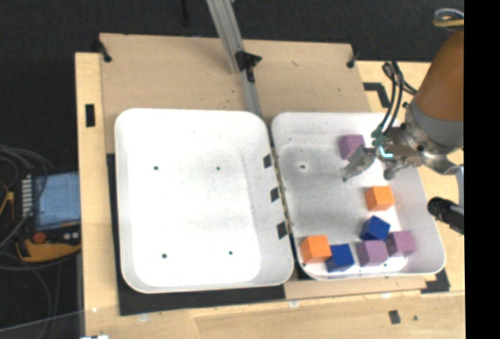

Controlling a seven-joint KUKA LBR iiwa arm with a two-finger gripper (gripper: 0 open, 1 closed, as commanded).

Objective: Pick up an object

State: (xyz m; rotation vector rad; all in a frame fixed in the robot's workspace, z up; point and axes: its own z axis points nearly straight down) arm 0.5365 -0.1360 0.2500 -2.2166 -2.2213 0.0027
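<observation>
The right bin [312,197] holds several small blocks. A purple block [351,146] lies near the bin's back, just up and left of my gripper [372,166]. The gripper hovers over the bin's right half, open, with bare bin floor showing between its fingers. An orange block [380,197] sits just below the gripper. Along the front edge lie an orange block [316,248], a blue block [340,257], a purple block [372,253], another blue block [376,228] and another purple block [403,242].
The left bin [195,197] stands beside the right one. A slanted metal post [226,17] rises behind the bins. Cables and a small device [47,208] lie at the far left, off the bench.
</observation>
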